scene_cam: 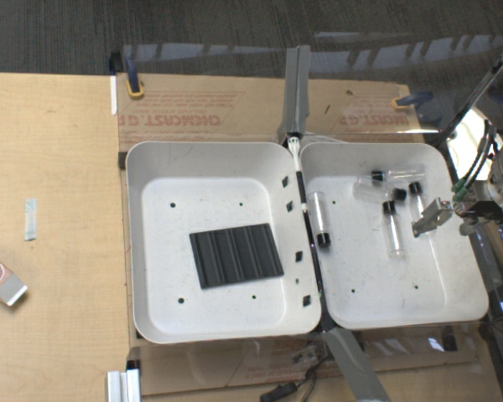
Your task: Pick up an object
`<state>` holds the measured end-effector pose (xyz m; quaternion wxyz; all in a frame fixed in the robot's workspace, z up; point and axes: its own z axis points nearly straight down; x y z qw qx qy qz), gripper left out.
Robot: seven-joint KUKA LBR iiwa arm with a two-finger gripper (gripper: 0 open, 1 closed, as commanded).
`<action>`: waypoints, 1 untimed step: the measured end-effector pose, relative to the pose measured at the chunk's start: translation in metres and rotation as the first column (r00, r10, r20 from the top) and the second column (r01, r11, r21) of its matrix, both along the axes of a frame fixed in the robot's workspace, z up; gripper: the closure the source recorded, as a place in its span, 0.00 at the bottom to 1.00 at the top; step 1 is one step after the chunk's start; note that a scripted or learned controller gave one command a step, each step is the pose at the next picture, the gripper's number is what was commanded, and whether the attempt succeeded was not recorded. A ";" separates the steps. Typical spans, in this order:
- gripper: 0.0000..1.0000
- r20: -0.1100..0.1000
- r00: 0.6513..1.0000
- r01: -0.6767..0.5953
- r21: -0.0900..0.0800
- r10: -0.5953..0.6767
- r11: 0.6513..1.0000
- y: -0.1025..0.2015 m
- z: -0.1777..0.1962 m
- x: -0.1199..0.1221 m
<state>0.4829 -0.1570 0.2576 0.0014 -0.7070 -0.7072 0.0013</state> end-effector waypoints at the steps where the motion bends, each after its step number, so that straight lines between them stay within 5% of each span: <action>1: 0.00 0.001 0.998 -0.056 0.000 0.056 0.998 -0.010 -0.082 0.049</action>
